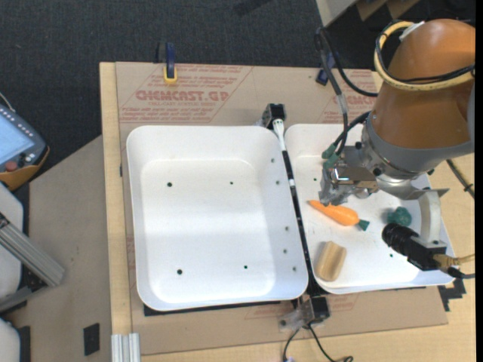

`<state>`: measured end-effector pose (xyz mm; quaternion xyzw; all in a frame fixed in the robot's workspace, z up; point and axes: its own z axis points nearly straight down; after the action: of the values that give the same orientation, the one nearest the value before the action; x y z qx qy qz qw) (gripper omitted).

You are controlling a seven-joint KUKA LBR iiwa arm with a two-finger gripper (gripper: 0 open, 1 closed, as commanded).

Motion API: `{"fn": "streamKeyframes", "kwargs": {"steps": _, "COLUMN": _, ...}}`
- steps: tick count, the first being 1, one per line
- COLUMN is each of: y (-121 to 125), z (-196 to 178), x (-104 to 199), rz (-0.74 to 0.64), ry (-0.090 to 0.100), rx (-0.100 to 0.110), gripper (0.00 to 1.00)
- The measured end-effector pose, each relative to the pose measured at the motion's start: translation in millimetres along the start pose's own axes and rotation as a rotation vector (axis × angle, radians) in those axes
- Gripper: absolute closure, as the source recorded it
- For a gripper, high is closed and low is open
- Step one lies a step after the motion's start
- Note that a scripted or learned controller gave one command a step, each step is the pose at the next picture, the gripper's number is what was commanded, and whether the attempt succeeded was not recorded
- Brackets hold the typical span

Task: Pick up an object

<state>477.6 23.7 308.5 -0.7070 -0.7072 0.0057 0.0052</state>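
Note:
An orange toy carrot (336, 213) with a small green tip lies slantwise in the middle of the right bin (302, 145). My gripper (333, 194) hangs low over the carrot's left, pointed end, very close to it; whether it touches the carrot cannot be made out. A tan cylinder (330, 260) lies near the right bin's front edge, apart from the gripper. A dark green lump (399, 217) sits to the right of the carrot, partly hidden by the arm.
The left bin (151, 157) lies beside the right one, their rims meeting along a dark seam (290, 194). The bulky grey and orange arm (423, 89) covers the right bin's back right part. Brown cardboard (189, 85) surrounds both bins.

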Motion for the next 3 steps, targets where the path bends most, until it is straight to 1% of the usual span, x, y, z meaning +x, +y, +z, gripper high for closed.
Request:
{"fn": "streamKeyframes", "kwargs": {"steps": 1, "y": 0.9, "z": -132.1, "x": 16.5, "rz": -0.003, "ry": 0.003, "rx": -0.032, "gripper": 1.0}}
{"fn": "streamKeyframes", "kwargs": {"steps": 2, "y": 0.2, "z": -19.0, "x": 9.0, "rz": 0.003, "ry": -0.001, "rx": -0.004, "gripper": 1.0}}
{"fn": "streamKeyframes", "kwargs": {"steps": 3, "y": 5.8, "z": -93.9, "x": 58.3, "rz": -0.006, "ry": 0.003, "rx": -0.024, "gripper": 1.0}}
